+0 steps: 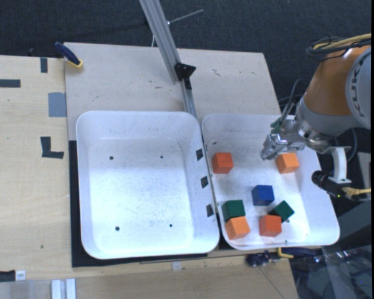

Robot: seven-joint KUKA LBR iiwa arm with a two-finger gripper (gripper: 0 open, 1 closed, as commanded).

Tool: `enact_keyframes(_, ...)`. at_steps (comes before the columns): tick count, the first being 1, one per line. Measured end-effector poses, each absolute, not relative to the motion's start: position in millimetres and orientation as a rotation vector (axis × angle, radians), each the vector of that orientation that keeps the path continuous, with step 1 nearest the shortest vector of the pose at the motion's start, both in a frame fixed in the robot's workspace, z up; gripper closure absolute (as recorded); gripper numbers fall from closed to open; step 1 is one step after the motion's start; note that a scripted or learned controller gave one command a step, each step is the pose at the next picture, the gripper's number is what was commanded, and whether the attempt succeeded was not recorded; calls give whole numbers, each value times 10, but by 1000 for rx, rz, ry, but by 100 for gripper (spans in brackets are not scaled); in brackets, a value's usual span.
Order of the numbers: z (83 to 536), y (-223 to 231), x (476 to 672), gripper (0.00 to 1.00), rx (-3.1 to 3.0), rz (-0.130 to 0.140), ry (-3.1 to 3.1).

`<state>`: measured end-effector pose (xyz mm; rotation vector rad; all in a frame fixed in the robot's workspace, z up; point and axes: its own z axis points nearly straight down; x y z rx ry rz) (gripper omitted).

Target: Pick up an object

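The right bin [243, 129] holds several small cubes. An orange cube [222, 162] lies near its left wall, and another orange cube [288, 162] sits toward the right wall. Lower down are a blue cube [262, 195], two dark green cubes [233, 208] [282, 210], an orange cube [238, 227] and a red-orange cube [270, 225]. My gripper [274, 147] hangs low over the bin's upper right part, just up and left of the right-hand orange cube. Nothing visibly sits in it.
The left bin [137, 185] stands beside the right one, sharing a middle wall. A slanted metal pole [165, 36] rises from behind the bins. A blue and yellow tool [68, 53] lies at the bench's far left corner.
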<state>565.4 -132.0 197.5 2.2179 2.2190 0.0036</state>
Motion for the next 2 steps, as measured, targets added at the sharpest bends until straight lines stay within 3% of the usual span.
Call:
enact_keyframes(1, 2423, -1319, 5665, 100, 2217, 3, 2220)
enact_keyframes(2, 2383, -704, 5796, 100, 2215, 1, 2231)
